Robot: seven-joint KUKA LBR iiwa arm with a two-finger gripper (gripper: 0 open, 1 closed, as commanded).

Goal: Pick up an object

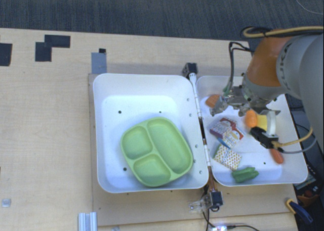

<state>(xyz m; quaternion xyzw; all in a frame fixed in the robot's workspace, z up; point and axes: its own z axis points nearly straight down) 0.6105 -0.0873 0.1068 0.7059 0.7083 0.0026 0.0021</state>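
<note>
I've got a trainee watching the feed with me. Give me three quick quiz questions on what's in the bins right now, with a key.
1. True or false: the green divided plate lies in the left bin.
2. Which lies nearest the right bin's front wall? A) green pepper B) orange piece C) patterned packet
3. Fill in: the gripper hangs over the ___ bin.

Key: 1 true; 2 A; 3 right.
</note>
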